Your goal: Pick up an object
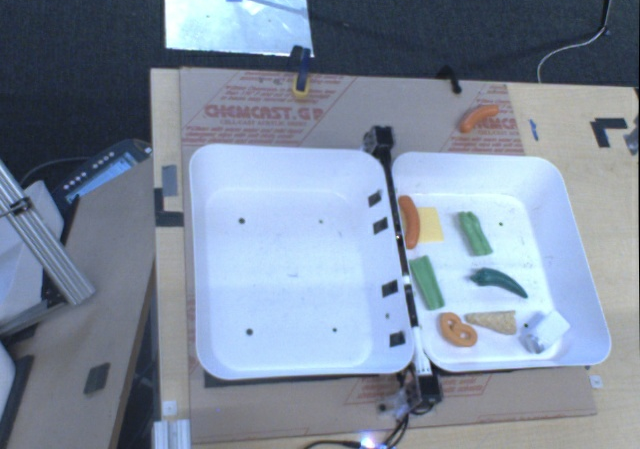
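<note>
The right bin (560,187) holds several small toy foods. An orange sausage (408,221) lies along its left wall, touching a yellow cheese slice (429,225). A short green piece (474,233) lies near the middle, and a longer green stick (427,282) sits lower left. A dark green pepper (499,281) rests at the right. Along the front lie an orange pretzel (458,330), a tan wedge (493,321) and a white-grey block (541,330).
The left bin (290,262) stands beside the right one, joined by a black hinge strip (395,257). An orange sausage (479,117) lies on the cardboard behind the right bin. A yellow and blue clip (300,72) sits at the back edge. A metal frame (40,247) stands at the left.
</note>
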Robot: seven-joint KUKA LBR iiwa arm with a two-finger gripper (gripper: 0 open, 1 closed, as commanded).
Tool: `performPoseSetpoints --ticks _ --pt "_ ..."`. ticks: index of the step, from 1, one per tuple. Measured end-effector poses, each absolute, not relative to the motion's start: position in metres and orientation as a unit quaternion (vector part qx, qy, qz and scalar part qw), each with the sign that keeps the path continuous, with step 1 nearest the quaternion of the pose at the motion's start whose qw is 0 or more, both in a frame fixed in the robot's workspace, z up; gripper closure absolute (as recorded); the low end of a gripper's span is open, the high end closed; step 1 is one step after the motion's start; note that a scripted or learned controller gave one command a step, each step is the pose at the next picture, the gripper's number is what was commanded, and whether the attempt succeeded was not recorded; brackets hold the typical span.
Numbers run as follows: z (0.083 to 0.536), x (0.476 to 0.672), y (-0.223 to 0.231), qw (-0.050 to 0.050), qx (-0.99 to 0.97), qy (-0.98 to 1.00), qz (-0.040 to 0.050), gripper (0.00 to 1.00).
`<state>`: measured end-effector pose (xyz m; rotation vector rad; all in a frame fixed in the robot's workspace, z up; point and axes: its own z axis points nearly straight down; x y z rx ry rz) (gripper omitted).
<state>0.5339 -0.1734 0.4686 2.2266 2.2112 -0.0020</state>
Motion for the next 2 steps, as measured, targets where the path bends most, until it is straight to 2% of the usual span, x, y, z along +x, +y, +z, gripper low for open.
performPoseSetpoints --ticks 1,2 --pt "0.531 0.586 -0.208 0.006 0.707 0.707 0.0019 1.00" --pt "0.405 0.577 -0.136 -0.005 0.704 0.710 -0.0018 1.00"
